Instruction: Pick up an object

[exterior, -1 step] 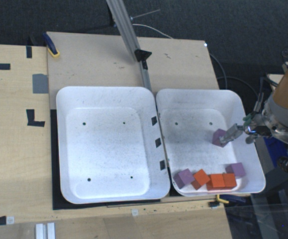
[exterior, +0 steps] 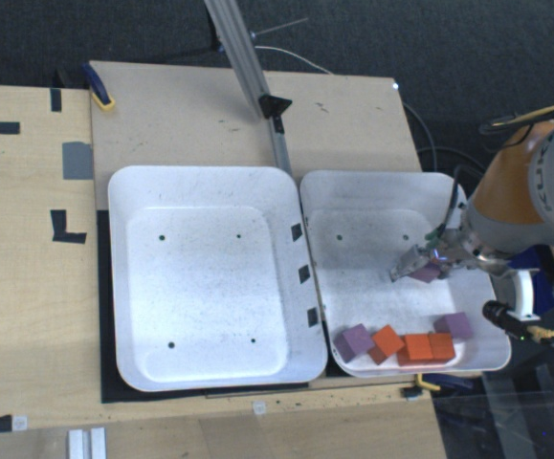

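My gripper (exterior: 412,267) hangs over the middle of the right bin (exterior: 372,213), reaching in from the right. A small purple block (exterior: 431,273) shows between its fingers, and the gripper is shut on it, clear of the other pieces. Along the bin's near edge lie a purple block (exterior: 355,339), an orange block (exterior: 387,341), a wider orange-red block (exterior: 426,349) and another purple block (exterior: 455,326).
The left bin (exterior: 205,275) sits beside the right one, their rims touching. A slanted metal rail (exterior: 243,55) crosses the bench behind the bins. Cables run at the far right beside the arm.
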### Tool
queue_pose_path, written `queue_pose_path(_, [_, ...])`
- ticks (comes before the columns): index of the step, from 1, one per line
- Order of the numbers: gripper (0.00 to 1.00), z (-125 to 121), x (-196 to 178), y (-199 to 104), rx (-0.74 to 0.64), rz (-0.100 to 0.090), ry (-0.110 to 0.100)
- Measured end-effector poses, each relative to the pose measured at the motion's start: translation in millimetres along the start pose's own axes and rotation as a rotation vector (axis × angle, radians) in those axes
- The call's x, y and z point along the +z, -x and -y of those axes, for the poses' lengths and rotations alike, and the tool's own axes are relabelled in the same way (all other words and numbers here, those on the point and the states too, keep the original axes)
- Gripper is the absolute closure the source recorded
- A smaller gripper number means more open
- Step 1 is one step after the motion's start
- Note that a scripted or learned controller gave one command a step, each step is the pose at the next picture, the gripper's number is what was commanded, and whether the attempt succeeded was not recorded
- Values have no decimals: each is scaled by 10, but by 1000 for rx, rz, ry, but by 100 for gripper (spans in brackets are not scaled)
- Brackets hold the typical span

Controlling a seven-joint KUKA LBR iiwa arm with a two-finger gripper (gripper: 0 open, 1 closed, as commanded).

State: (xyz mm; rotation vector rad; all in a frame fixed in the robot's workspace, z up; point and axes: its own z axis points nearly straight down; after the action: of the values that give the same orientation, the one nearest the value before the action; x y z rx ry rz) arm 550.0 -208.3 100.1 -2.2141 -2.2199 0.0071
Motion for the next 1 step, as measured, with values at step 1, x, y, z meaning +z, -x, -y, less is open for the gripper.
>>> queue_pose_path(1, [0,-496,84,2,-1,2,9])
